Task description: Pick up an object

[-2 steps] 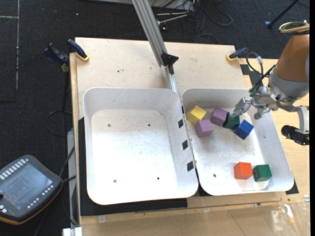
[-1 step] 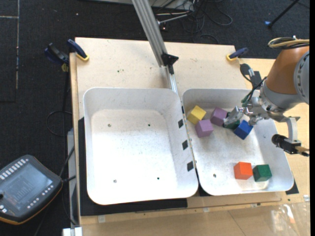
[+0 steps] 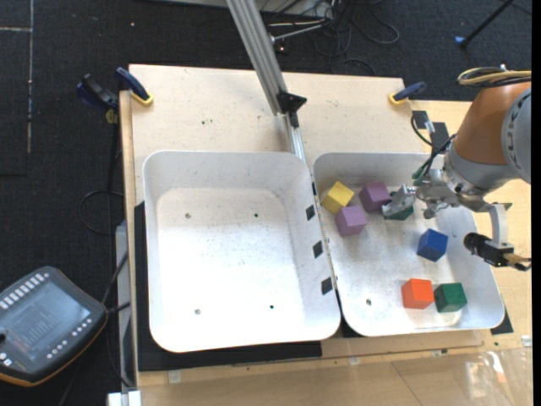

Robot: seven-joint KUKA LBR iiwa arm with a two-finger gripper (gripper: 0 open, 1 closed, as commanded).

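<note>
Inside the right bin [image 3: 486, 315]: yellow block [image 3: 338, 196], two purple blocks [image 3: 363, 207], blue, orange, green; jaws' state indiscernible.

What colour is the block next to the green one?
Orange, beside the green block, in the camera view.

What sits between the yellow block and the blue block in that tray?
Two purple blocks and the gripper, between yellow block and blue block, in the camera view.

Robotics laboratory test cell. A pale tabletop [image 3: 220, 112] carries two shallow white bins [image 3: 161, 176], fixed by blue-and-yellow clamps [image 3: 131, 87] at its corners. An aluminium camera mast [image 3: 254, 41] rises behind; loose cables [image 3: 355, 19] cross the dark carpet [image 3: 59, 57]; a teach pendant [image 3: 42, 324] lies beside the bench.
</note>
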